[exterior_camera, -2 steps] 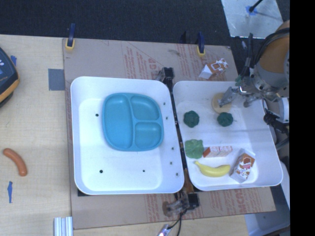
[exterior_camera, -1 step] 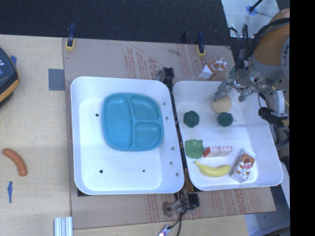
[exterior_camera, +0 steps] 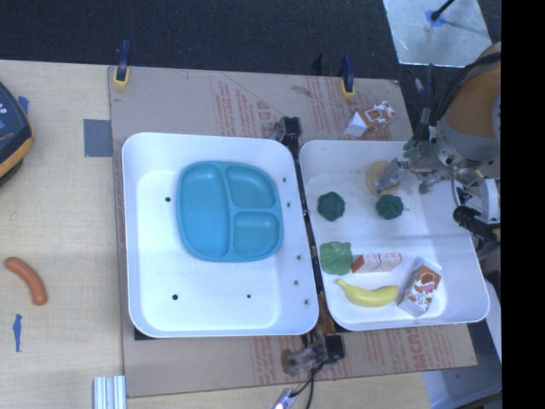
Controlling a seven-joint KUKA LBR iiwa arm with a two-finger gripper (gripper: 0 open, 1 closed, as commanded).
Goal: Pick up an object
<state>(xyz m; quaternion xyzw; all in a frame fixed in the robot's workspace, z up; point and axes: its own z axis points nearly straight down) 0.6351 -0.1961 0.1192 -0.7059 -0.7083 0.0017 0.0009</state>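
Observation:
My gripper (exterior_camera: 402,184) hangs over the far part of the right bin (exterior_camera: 477,313), with the arm coming in from the right. Its two fingers are spread apart, open, with nothing between them. A tan round piece (exterior_camera: 375,175) lies just left of the left finger. A dark green broccoli piece (exterior_camera: 390,206) sits just in front of the gripper. A second one (exterior_camera: 330,205) lies further left. Nearer the front lie a light green lettuce piece (exterior_camera: 335,257), a small red and white box (exterior_camera: 377,262), a yellow banana (exterior_camera: 369,294) and a small carton (exterior_camera: 421,289).
The left bin (exterior_camera: 149,254) holds a blue divided plate (exterior_camera: 229,210). A small packet (exterior_camera: 370,119) lies on the cardboard behind the right bin. A sausage (exterior_camera: 27,279) lies on the bench at far left, with a dark device (exterior_camera: 10,135) behind it.

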